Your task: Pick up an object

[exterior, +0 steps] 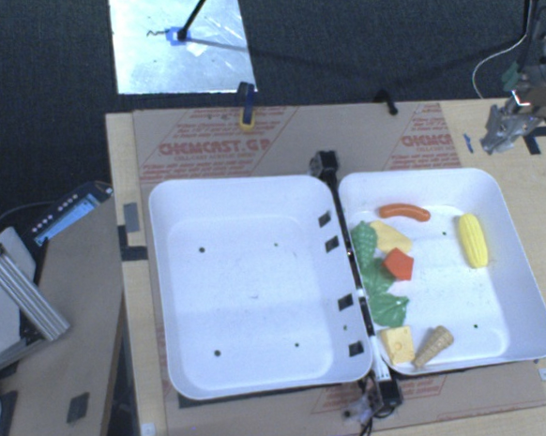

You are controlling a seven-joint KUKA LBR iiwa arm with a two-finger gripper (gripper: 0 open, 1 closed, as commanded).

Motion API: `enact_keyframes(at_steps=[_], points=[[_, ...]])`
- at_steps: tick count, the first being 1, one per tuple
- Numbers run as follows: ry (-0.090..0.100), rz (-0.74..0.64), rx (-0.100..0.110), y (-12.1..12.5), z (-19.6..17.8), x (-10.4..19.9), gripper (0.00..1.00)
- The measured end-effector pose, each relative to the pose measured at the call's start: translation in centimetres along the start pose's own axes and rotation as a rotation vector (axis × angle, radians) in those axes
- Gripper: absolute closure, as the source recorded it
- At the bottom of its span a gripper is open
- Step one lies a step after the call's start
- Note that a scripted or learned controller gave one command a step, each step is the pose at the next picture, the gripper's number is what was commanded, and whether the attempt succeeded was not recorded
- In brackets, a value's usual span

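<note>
Here we see two white bins on a table. The left bin (250, 289) lies bare; the right bin (517, 325) holds small toy foods. The corn (472, 240) lies alone and looks light, stiff and slightly slick, best pinched across its middle. The gripper (509, 128) hovers beyond the bin's far right corner; its fingers we cannot tell.
</note>
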State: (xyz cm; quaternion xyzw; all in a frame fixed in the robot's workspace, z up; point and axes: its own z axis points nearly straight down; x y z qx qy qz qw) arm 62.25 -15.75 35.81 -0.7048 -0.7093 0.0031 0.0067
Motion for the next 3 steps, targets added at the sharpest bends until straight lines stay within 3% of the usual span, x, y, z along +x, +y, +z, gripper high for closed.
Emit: enact_keyframes(at_steps=[1,2,3], points=[[-0.009,0.006,-0.019,4.8,1.0,-5.2,1.0],[-0.011,0.002,-0.03,4.5,-10.8,-4.8,1.0],[-0.002,0.005,-0.004,4.6,7.7,-4.3,1.0]])
